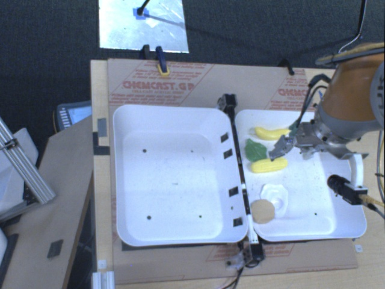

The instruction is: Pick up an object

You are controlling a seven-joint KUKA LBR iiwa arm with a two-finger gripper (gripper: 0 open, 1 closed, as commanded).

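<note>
The right bin [313,221] holds several small objects. A yellow banana-shaped piece [271,132] lies near its far left corner. In front of it lies a green piece [255,150], and beside that a yellow corn-like piece [268,165]. Nearer the front are a white object [275,195] and a tan round disc [262,210]. My gripper [278,150] hangs low over the right bin, just above the corn-like piece and right of the green piece. I see nothing held in it.
The left bin [129,179] sits beside the right one, with a black-clipped divider [234,155] between them. The grey and orange arm [355,101] covers the right bin's far right part. A black fitting [344,188] juts over the right rim.
</note>
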